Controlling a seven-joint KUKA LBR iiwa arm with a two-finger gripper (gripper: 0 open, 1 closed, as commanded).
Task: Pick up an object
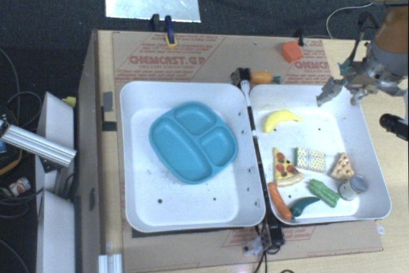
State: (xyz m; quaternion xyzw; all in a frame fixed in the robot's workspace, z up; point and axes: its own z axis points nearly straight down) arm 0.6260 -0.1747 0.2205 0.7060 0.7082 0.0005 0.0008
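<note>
Banana lies crosswise in right bin, ends curving down.

Single fixed camera looking down at a slant from above the bench, taking in both white bins, left bin and right bin, side by side, with the arm entering from the right

Blue divided plate, yellow banana, white bins, green pickle, orange block
</note>
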